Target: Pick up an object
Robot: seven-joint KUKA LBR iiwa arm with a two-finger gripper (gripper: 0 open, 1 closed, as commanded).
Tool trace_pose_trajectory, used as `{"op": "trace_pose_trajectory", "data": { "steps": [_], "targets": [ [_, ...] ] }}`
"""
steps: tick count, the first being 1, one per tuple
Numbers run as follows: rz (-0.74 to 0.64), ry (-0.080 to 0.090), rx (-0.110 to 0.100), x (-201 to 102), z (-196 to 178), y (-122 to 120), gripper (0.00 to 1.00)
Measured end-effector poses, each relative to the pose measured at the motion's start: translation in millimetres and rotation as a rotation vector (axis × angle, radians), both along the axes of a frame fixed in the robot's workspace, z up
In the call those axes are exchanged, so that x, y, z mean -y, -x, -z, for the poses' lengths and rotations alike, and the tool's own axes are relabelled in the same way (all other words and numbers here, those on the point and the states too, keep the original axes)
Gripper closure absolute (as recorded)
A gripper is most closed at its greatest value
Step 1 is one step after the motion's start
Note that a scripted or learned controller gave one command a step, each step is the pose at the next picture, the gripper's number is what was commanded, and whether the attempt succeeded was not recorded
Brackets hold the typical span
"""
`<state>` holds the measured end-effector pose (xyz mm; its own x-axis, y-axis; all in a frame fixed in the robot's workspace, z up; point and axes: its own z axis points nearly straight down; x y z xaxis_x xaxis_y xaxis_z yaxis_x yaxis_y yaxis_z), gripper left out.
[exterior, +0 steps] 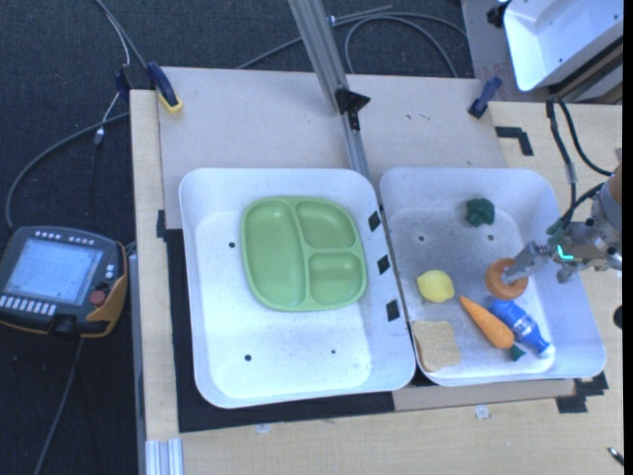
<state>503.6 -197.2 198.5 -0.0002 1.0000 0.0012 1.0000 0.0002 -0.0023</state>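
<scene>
Over the right bin (415, 198), jaws (527, 263) low by the orange ring (506, 280) for a grab; spread impossible to tell

A pale wooden bench (267, 117) filled the middle of the frame. Two shallow white bins rested on it side by side: the left bin (287, 364) at centre, the right bin (435, 191) toward the right edge, their rims touching. A dark mat (188, 404) lay beneath the bins. A blue-and-yellow clamp (164, 88) gripped the bench's upper-left corner; a blue clamp (485, 95) sat at upper right. Black tape marks (518, 139) lay near the right corners.
</scene>
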Motion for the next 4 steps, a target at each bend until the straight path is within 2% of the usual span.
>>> {"op": "trace_pose_trajectory", "data": {
  "steps": [1, 2, 3, 4],
  "targets": [
    [0.0, 0.0, 0.002, 0.0, -0.6, -0.5, 0.0],
    [0.0, -0.003, -0.004, -10.8, 49.2, -1.6, 0.0],
    [0.001, -0.001, 0.006, -10.7, 100.6, -13.4, 0.0],
    [0.0, 0.001, 0.015, -9.3, 103.6, -19.4, 0.0]
  ]
}}
